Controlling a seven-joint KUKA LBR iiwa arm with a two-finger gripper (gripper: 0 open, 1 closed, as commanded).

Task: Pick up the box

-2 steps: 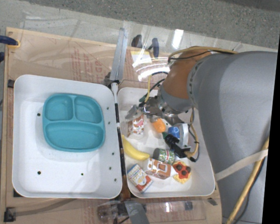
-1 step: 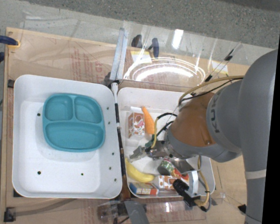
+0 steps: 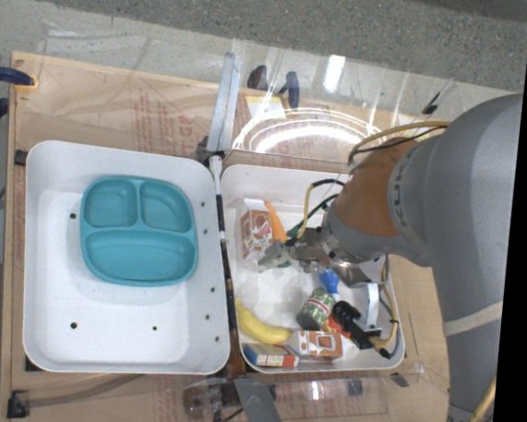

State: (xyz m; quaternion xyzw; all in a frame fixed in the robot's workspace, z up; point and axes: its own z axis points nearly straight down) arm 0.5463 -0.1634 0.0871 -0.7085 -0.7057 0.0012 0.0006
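Beside the red-and-white box (image 3: 256,233), its print unreadable, the jaws (image 3: 283,252) hang; their state is unclear.

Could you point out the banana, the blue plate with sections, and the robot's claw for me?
banana (image 3: 262,327), camera view, middle of its curve.
blue plate (image 3: 138,230), camera view, ridge between its sections.
gripper (image 3: 289,252), camera view, at its tip.
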